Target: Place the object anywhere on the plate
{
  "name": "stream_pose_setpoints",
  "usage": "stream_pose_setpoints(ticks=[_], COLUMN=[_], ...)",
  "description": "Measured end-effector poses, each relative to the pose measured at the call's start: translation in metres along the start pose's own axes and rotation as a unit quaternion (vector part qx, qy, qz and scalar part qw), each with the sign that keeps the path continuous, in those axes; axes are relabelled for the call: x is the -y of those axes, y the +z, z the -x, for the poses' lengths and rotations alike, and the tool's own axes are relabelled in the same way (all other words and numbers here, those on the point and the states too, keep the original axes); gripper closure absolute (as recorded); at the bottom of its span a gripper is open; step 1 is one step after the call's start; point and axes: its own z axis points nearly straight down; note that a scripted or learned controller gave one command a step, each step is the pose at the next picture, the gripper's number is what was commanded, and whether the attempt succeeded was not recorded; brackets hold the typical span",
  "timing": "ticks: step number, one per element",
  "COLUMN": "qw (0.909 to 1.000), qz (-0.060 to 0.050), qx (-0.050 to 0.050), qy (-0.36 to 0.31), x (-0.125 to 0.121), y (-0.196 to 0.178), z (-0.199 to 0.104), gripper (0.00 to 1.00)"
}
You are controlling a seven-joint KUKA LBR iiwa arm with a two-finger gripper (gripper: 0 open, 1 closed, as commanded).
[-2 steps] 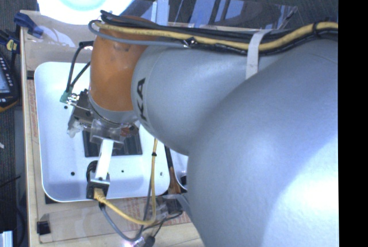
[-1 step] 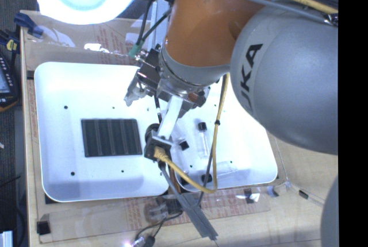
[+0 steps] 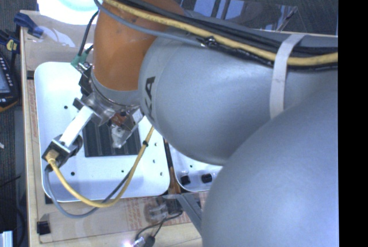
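Low over the shallow white left bin [image 3: 52,85], with the tool [image 3: 119,134] of the big grey arm with the orange band [image 3: 230,102] pointing down onto the dark ribbed rectangular plate [image 3: 98,139], probably for a set-down just there. Cannot tell if the tool is clenched or released, being covered from above by the wrist, and cannot tell either where the object is: perhaps the small brownish spot at the tool, just above the plate, but too blurred to be sure. Looped across the front edge of the bin toward the wooden table [image 3: 138,217], a loose yellow cable [image 3: 98,201], apparently left slack for free turning of the wrist.
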Motion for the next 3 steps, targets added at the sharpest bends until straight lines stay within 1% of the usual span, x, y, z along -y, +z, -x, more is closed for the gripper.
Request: stream_pose_setpoints(ticks=[1,2,3], qw=[0.9927,0.9997,0.9975], qz=[-0.001,-0.002,-0.001], qx=[-0.002,0.001,-0.002], qy=[-0.121,-0.025,-0.070], x=[-0.122,-0.031,-0.051], y=[-0.069,0.123,0.059], z=[-0.002,0.029,0.044], gripper=[1.00,1.00,1.00])
